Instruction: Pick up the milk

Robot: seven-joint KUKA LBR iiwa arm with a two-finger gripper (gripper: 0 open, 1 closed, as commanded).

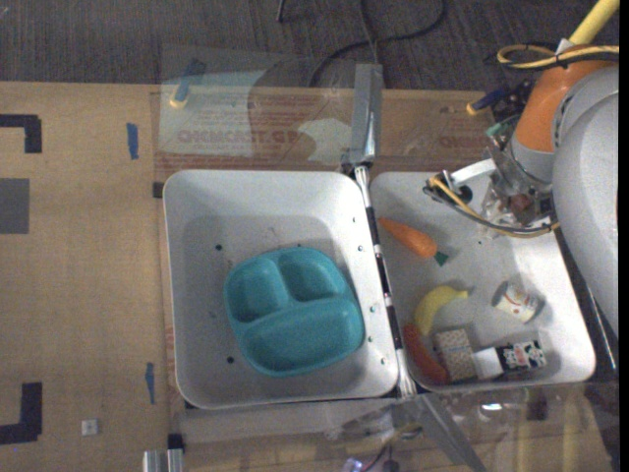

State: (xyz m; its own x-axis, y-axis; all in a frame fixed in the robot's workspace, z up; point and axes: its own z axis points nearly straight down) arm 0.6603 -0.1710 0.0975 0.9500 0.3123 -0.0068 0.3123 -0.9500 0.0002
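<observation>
The milk (511,359) is a small white carton with black cow patches, lying on its side near the front wall of the right bin (580,362). My gripper (513,205) hangs over the far right corner of that bin, under the orange wrist band and amid yellow cables. It is well behind the milk and apart from it, with nothing seen in its grasp.
In the right bin, an orange carrot (410,238) lies at the back left and a yellow banana (437,305) in the middle. A small white cup (517,301) sits right, a red item (423,354) and a speckled box (455,352) beside the milk. The left bin (197,205) holds a teal divided plate (293,310).
</observation>
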